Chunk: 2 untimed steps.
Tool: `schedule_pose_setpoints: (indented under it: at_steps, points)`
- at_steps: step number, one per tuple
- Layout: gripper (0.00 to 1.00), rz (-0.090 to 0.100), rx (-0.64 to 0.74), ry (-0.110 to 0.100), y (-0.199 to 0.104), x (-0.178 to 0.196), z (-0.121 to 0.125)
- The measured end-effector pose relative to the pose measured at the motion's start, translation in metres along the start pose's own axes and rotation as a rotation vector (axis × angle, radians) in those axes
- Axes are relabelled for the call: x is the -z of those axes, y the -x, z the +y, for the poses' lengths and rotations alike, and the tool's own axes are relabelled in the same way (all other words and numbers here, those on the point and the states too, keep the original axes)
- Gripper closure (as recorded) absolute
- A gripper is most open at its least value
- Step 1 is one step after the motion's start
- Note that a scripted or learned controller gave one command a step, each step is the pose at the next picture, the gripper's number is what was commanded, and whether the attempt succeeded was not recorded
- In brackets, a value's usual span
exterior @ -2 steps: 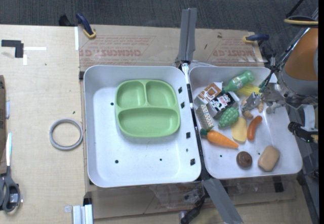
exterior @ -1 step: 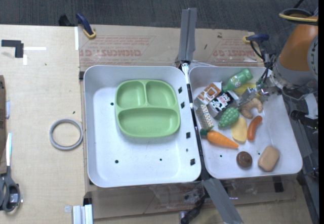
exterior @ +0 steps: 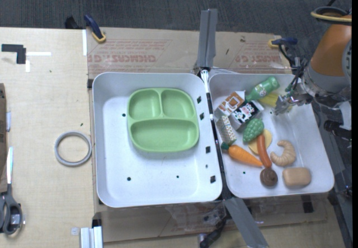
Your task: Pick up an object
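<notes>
The right bin (exterior: 313, 129) holds several toy foods. A green bottle (exterior: 262, 88) lies at the back, with small cartons (exterior: 238, 108) beside it. In front of those are a green bumpy vegetable (exterior: 253, 129), a carrot (exterior: 244, 155), a croissant (exterior: 284, 153), a brown round piece (exterior: 268, 177) and a tan bread loaf (exterior: 296, 176). My gripper (exterior: 284, 103) hangs low over the bin's back right part, just right of the green bottle and a yellow piece (exterior: 272, 99). Nothing shows in its grasp. The grey arm with its orange band (exterior: 330, 51) comes in from the right.
In the left bin (exterior: 106, 146) rests a green divided plate (exterior: 163, 119). A grey tape ring (exterior: 72, 148) and scissors (exterior: 10, 210) lie on the wooden bench to the left. Blue clamps (exterior: 95, 27) hold the cardboard behind the bins. A metal bar (exterior: 207, 40) stands between the bins.
</notes>
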<state>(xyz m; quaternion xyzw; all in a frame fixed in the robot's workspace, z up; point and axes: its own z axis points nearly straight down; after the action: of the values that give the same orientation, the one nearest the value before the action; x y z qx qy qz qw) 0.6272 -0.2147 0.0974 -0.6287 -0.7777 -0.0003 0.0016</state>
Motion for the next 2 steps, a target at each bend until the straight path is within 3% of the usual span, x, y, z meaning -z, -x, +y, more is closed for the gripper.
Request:
schedule_pose_setpoints:
  at_steps: [1,2]
  points:
    - [1.0,-0.002,-0.031,-0.002,-0.0569,0.0318,-0.0104]
    - [0.0,-0.002,-0.032,-0.002,-0.0566,0.0317,-0.0106]
